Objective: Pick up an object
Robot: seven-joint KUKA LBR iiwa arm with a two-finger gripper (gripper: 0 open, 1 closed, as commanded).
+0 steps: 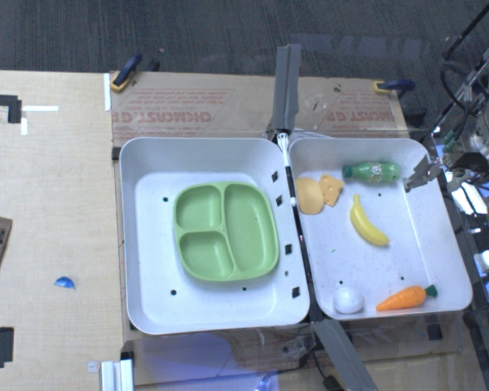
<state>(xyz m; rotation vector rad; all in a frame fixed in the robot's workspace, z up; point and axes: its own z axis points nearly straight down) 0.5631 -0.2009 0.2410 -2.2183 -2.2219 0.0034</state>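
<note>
In the right bin, a green bottle lay on its side by the far wall. A yellow banana sat mid-bin, an orange carrot near-right, a white ball beside it, yellow-orange pieces far-left.

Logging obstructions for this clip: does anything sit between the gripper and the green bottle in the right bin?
Nothing visible does. The gripper sits at the right bin's far right edge, the green bottle just beside it.
</note>
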